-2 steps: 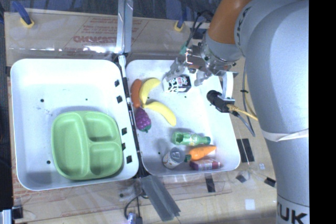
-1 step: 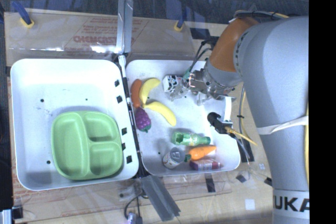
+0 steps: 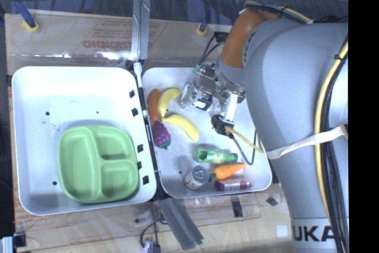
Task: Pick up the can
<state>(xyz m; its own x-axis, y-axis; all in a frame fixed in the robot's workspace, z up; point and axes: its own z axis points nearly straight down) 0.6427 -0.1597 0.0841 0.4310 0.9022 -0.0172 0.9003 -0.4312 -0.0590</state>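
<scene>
Plainly, we saw the can (image 3: 198, 176) lying near the right bin's (image 3: 260, 178) front edge; rigid, light, slippery metal, best gripped across its sides. We couldn't tell the gripper's (image 3: 204, 93) state.

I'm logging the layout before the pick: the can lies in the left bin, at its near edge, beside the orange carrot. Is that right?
Not quite. The camera view shows the can in the right bin, not the left, which holds the green divided plate. The rest stands: it lies at the near edge, beside the orange carrot.
</scene>
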